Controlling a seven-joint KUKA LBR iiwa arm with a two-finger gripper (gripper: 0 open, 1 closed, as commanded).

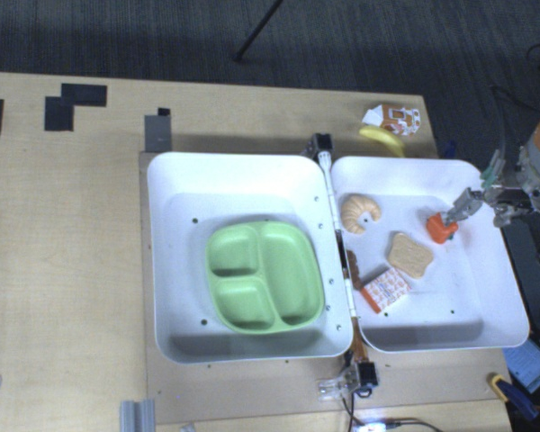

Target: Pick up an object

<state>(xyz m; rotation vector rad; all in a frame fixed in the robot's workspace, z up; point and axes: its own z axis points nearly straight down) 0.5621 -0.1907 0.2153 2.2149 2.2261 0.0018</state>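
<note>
reaching in from the right, the grey arm [533, 180] brings its jaws [456, 214] down over the right bin [486, 327], right at a small orange-red object [441, 229]; one slim finger [465, 205] slants down to the top of that object and seems to touch it, but whether the jaws are spread or pinching it cannot be told from this angle; taking the orange-red object as landmark, it sits on the bin floor toward the bin's far right part; a tan slice of toast [410, 255] lies just beside it, to the lower left, apart from it; a red and white checked packet [386, 289] lies further the same way, beyond the toast, near the divider between the bins; a pale croissant-like roll [360, 212] lies well to its left, at about the same depth; well apart to the left again, the left bin [175, 331] holds a green divided tray [265, 275] with three compartments; beyond the landmark, outside the bin on the tabletop [63, 268], lie a yellow banana-shaped toy [382, 139] and a small white and orange packet [393, 118], close together
</note>
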